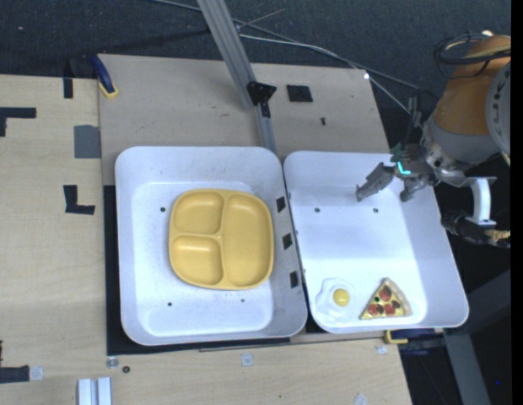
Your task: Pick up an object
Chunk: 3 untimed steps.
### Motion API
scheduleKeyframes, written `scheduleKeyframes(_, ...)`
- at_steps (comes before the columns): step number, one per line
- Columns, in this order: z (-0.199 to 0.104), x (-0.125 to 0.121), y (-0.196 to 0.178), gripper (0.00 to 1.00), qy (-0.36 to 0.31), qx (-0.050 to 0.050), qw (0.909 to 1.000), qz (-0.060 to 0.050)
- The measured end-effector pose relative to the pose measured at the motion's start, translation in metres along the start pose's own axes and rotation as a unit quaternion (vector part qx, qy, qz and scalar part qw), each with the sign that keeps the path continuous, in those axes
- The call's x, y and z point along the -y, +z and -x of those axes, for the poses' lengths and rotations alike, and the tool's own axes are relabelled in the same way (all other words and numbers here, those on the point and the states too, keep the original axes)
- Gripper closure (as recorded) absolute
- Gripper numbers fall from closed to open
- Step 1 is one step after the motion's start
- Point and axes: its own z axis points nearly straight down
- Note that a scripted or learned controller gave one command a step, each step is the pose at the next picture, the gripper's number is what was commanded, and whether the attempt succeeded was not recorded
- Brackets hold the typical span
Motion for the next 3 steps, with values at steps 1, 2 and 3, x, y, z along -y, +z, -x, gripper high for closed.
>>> scheduleKeyframes(1,0.0,0.0,0.0,0.0,0.0,0.0,1.0,0.001)
scheduleKeyframes(2,-0.007,0.003,0.062,0.0,0.0,0.0,1.0,-0.001)
scheduleKeyframes(3,-0.007,0.002,0.109,0.0,0.0,0.002,1.0,0.002)
